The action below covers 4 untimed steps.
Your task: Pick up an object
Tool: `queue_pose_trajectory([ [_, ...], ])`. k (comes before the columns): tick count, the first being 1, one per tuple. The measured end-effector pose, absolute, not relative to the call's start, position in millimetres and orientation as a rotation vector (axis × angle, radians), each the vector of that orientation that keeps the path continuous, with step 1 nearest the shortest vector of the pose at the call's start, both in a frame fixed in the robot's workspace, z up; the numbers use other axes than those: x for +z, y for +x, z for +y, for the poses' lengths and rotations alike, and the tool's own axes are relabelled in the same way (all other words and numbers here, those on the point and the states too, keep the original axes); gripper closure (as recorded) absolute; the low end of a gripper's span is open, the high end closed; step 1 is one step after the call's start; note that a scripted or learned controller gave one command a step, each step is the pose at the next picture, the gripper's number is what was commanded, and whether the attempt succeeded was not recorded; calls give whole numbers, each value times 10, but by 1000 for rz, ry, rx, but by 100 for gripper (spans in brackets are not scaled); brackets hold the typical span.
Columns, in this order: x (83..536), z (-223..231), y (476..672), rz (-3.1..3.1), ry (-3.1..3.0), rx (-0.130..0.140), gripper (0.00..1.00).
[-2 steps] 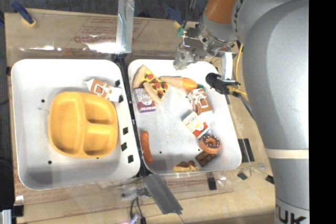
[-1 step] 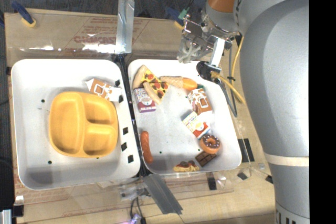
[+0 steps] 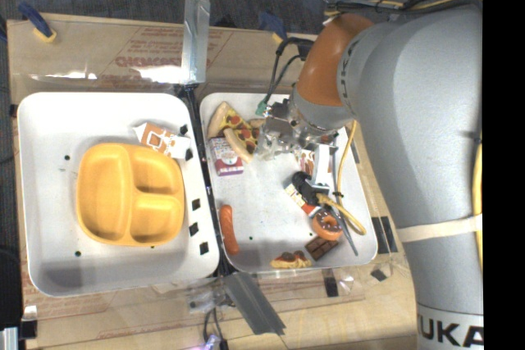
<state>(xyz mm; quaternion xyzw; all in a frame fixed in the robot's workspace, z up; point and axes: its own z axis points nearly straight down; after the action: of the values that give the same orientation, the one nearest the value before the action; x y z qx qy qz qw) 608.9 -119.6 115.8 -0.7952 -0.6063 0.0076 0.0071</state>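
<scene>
2 shallow white bins (image 3: pixel 33 201) sitting side by side; metal two-finger gripper (image 3: pixel 275 139) hovering beside flat pizza-slice toy (image 3: pixel 230 127) in right bin, jaw state impossible to tell, nothing visibly lifted.

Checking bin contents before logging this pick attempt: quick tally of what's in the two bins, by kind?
Left bin:
Yellow divided tray: 1
Orange-and-white packet: 1

Right bin:
Pizza slice: 1
Purple packet: 1
Hot dog: 1
Doughnut: 1
Chocolate piece: 1

Total: 7, plus a few small items I can't identify.
</scene>
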Motion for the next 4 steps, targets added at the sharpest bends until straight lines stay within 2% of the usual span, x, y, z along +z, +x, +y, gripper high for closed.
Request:
queue_pose_trajectory([
  [1,1202,-1195,6116,-1901,-2491,14,0],
  [2,998,-1005,6352,-1786,-2600,-11,0],
  [3,1406,-1347,6565,-1102,-2938,10,0],
  [4,874,-1281,5988,-1009,-2970,13,0],
])
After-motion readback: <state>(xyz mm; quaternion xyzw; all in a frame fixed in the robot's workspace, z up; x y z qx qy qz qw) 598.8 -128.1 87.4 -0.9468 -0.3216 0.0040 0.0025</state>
